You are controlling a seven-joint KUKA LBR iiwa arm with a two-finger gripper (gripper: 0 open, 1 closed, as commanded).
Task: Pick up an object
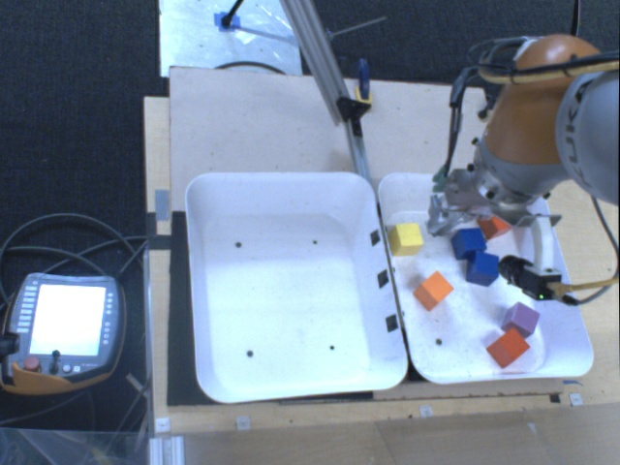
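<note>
The claw (453,211) hangs low over the far part of the right bin (572,361), under the grey arm (593,134) and its orange band (533,105). Whether it is open or closed cannot be told from this angle — the metal parts blur together, and no block can be seen in its grip.

Just near of the claw sit two blue blocks, one (468,242) right beside it and the other (482,268) a little nearer and to the right, the pair touching or almost so. A small orange-red block (495,227) peeks out to the right of the claw, partly hidden under the arm. To the left of the claw lies a yellow block (405,237), close to the bin's left wall. An orange block (434,290) lies nearer, around the middle of the bin. At the near right corner, a purple block (521,318) sits just above a red block (508,347).

The left bin (208,211) stands side by side with the right one on the counter (252,114). Off to the far left, away from the counter, a control pad (63,332) with a lit screen lies with its cables.
</note>
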